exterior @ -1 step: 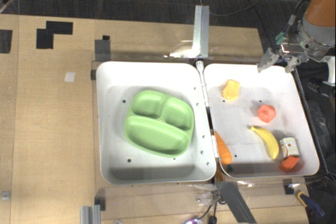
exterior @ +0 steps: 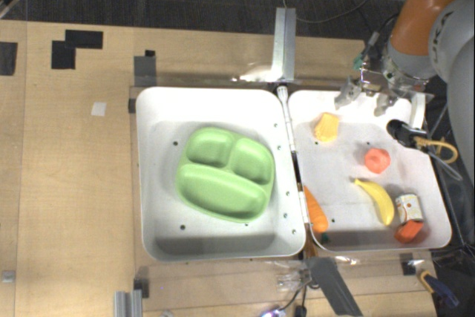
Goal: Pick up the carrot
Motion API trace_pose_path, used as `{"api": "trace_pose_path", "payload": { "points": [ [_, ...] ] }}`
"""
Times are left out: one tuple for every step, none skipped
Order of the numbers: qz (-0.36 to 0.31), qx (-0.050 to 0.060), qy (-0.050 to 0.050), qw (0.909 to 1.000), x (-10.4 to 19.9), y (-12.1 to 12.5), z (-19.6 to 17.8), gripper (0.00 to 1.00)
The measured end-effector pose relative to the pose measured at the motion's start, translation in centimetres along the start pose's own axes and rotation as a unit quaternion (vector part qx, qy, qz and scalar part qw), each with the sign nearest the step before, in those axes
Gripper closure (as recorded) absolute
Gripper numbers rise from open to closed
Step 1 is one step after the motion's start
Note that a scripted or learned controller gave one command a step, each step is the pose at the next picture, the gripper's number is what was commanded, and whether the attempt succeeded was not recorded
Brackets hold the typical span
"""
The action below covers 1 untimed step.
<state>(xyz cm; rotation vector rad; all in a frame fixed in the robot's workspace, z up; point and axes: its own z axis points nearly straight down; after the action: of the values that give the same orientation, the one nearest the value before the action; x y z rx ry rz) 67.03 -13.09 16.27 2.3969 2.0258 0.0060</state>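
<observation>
Claw [exterior: 365,95] hangs open and empty at the bin's far edge. Carrot [exterior: 315,210] lies well off, wedged against the near-left wall, awkward to grip.

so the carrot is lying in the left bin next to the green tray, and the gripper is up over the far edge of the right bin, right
Not quite: the camera view shows the carrot in the right bin, against its left wall near the front corner. The green tray sits alone in the left bin. The gripper is indeed over the right bin's far edge.

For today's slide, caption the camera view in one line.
Gripper open above the right bin's far edge; carrot lies untouched against its near-left wall.
</observation>
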Motion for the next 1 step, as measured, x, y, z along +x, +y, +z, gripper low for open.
{"api": "trace_pose_path", "payload": {
  "points": [
    [-0.097,-0.002,0.0,0.9953,4.31,-2.44,7.48,0.0]
  ]
}}
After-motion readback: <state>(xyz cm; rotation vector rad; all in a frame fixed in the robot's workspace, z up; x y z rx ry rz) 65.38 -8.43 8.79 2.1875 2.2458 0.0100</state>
